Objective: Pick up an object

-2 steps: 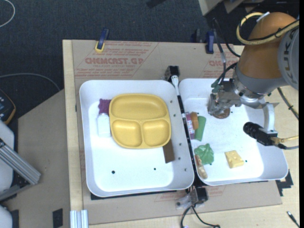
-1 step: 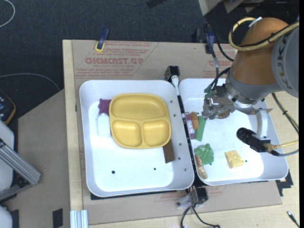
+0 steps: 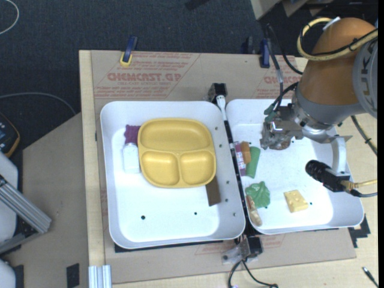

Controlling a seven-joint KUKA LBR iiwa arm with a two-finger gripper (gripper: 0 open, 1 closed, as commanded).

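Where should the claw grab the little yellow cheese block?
Probably across the yellow cheese block's two flat sides, coming straight down from above. It lies flat on the right bin's floor with bare space around it, so nothing crowds the claw.

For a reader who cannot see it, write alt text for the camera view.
A grey-and-orange robot arm's gripper hovers over the right white bin, which holds a yellow block and a green item. The left bin holds a yellow divided tray.
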